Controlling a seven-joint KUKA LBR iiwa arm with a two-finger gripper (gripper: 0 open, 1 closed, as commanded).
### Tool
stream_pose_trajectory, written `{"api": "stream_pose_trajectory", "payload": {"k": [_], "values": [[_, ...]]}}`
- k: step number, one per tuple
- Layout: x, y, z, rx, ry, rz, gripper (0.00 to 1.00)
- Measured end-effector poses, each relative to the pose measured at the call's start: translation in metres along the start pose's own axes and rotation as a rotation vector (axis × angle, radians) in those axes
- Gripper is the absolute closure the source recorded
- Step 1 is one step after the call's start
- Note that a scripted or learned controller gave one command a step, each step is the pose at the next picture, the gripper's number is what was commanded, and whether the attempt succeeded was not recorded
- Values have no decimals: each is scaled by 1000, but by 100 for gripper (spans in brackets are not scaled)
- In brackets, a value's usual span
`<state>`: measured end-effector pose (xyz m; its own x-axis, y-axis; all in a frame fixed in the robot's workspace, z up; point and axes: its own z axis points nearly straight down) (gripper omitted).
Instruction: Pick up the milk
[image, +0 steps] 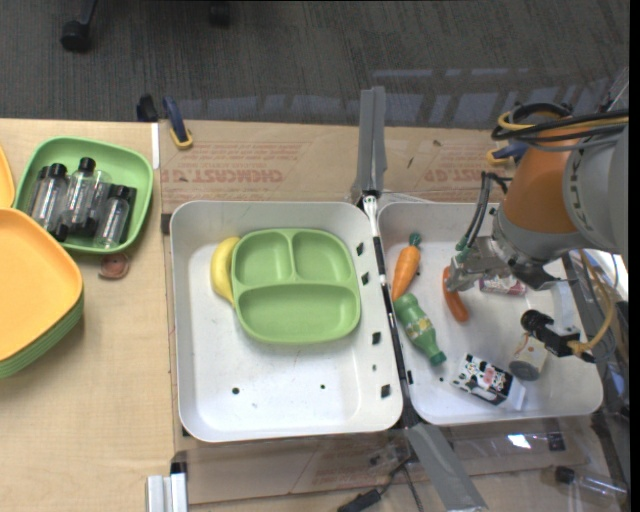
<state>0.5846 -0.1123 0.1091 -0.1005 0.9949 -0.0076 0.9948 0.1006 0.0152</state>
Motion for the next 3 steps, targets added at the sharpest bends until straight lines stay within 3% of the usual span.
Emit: {"api": "stream_pose_trajectory", "payload": {"k": [1,2,3], "values": [[7,-61,17,15,10,-341,100],[20,-106,16,14,14,-715,100],[35,-30,-83,10,12,-785,100]]}}
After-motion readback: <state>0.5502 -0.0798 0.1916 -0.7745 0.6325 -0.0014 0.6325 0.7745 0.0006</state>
